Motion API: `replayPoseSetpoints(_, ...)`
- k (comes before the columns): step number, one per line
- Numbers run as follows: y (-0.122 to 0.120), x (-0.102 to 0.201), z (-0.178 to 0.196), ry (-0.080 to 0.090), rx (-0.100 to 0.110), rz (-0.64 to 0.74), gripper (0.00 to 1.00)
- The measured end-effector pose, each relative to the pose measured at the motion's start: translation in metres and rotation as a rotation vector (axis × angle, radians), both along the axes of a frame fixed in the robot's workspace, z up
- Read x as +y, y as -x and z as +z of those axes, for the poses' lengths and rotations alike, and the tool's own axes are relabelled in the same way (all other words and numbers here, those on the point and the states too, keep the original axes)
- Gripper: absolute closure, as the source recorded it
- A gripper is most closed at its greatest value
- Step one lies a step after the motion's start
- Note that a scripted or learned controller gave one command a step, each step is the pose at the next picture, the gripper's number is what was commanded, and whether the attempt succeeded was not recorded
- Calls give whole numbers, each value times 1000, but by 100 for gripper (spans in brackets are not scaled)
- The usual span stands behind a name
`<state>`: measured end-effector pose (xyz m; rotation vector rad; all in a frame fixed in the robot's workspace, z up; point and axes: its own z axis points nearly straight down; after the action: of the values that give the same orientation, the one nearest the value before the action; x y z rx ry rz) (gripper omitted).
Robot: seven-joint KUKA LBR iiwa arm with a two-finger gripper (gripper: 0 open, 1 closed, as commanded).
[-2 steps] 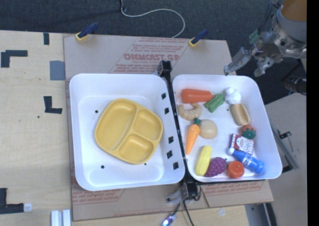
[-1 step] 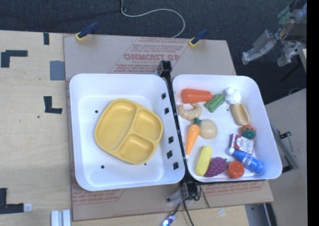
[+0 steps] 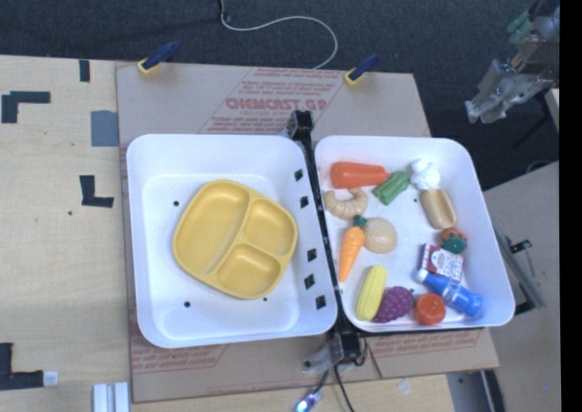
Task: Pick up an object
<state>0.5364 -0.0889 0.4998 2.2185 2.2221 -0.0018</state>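
Nearest me, against the right bin's [image 3: 487, 219] front edge, lie toy corn [image 3: 370, 292], purple grapes [image 3: 395, 304] and a blue bottle [image 3: 455, 295], the left bin [image 3: 145, 219] holds a yellow divided plate [image 3: 235, 237], and the gripper [image 3: 496, 96] hangs beyond the back right corner, its grip unreadable.

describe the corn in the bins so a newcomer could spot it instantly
Look in the right bin, the one crowded with toy food, along its near edge. The corn is the stubby yellow cob just left of the purple grapes, below the carrot; it is that bin's sole yellow piece.
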Motion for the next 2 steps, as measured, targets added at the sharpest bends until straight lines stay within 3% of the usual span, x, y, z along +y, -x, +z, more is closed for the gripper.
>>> replayPoseSetpoints(1, 48, 52, -180, -5, 22, 1, 100)
replayPoseSetpoints(2, 56, 126, -298, -4, 17, 5, 100)
